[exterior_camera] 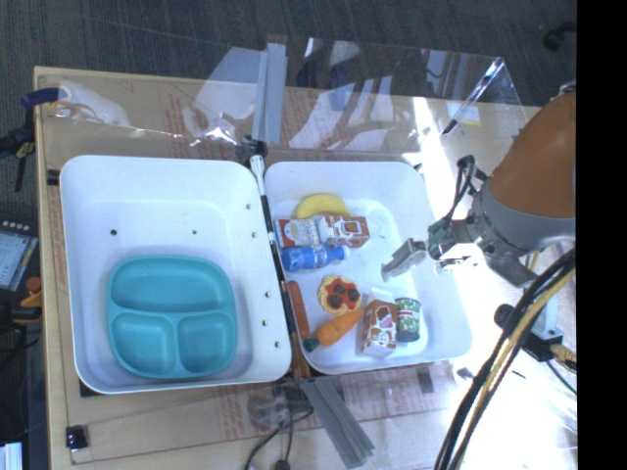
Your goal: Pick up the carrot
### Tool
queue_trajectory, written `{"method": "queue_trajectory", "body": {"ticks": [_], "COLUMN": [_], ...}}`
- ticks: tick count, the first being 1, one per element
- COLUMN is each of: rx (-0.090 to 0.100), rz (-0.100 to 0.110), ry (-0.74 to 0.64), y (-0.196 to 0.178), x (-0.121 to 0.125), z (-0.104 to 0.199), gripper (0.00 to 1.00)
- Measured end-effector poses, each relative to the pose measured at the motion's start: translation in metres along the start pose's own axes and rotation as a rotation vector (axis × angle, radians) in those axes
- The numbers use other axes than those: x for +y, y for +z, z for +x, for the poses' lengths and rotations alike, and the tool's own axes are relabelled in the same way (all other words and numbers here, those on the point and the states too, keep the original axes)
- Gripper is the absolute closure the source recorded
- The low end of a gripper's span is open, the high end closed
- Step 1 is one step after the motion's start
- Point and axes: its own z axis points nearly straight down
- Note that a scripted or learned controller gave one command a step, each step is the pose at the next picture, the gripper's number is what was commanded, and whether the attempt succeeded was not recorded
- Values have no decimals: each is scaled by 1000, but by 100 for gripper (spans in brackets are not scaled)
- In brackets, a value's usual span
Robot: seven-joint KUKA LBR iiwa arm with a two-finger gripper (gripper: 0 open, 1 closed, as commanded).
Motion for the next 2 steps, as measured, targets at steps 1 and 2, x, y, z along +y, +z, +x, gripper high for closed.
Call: {"method": "queue_trajectory", "body": {"ticks": [1,2], "rx": [-1,-8], "rz": [2,-9], "ry": [-11,-15], "y": [136,166], "x": [45,-1], "z": [47,54], "gripper": [0,0]}}
